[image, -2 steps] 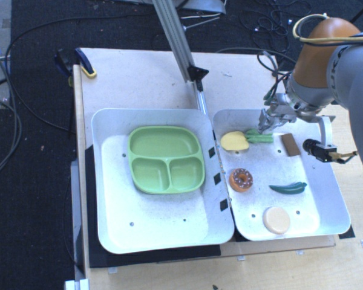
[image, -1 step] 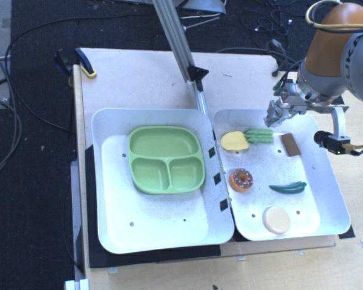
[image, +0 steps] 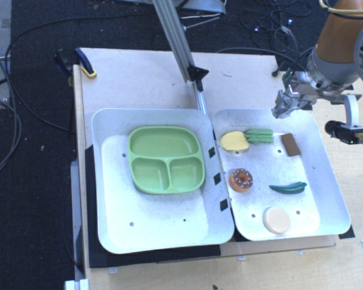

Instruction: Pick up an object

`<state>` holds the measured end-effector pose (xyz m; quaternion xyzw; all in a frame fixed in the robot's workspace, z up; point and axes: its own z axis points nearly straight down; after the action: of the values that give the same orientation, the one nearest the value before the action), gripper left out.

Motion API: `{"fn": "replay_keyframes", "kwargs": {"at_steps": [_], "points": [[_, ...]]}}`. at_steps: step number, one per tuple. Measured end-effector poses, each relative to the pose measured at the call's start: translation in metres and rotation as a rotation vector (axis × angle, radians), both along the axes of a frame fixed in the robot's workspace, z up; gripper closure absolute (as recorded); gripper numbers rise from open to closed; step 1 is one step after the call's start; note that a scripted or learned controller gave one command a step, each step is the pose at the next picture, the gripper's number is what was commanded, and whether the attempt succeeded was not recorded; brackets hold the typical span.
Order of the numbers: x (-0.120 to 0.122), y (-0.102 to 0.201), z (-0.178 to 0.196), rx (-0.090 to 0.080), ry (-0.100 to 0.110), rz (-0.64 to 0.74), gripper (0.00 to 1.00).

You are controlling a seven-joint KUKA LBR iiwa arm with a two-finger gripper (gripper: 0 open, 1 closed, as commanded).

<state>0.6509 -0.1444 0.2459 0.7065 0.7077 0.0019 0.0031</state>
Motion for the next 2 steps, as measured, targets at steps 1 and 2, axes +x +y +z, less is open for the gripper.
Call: {"fn": "replay_keyframes", "kwargs": {"at_steps": [1, 2], "points": [[-0.009, 0.051, -0.007, 0.003, 0.007, 0.005, 1.00], [-0.029, 0.107, 0.000, 0.003, 0.007, 0.006, 1.00]]}}
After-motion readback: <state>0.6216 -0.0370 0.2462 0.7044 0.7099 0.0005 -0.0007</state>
